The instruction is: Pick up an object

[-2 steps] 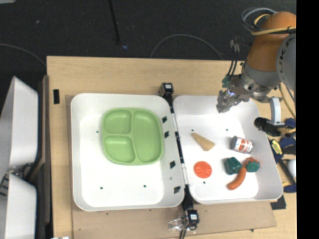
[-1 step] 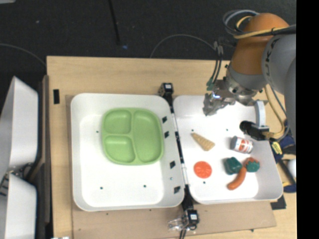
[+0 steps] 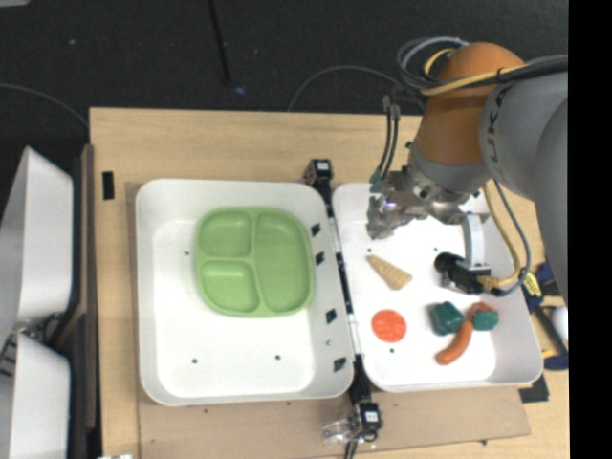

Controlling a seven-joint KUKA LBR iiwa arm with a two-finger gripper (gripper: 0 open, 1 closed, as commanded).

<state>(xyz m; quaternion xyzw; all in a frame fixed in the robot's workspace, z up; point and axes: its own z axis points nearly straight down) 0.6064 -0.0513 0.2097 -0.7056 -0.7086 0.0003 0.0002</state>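
- Gripper (image 3: 382, 220): you see it low over the right bin (image 3: 516, 366), at the bin's far left corner; you cannot tell how the fingers are set, and nothing shows between them.
- Tan wedge (image 3: 390, 272): the closest candidate, lying just below the fingers, apart from them.
- Orange disc (image 3: 388, 326): further down, beyond the wedge.
- Teal block (image 3: 446, 317), sausage (image 3: 455, 347): down and to the right, well apart.
- Green divided plate (image 3: 254, 261): off in the left bin (image 3: 163, 371).
- Step, as judged: approach, nothing lifted yet. Next you need a short shift toward the wedge, then closing on it.
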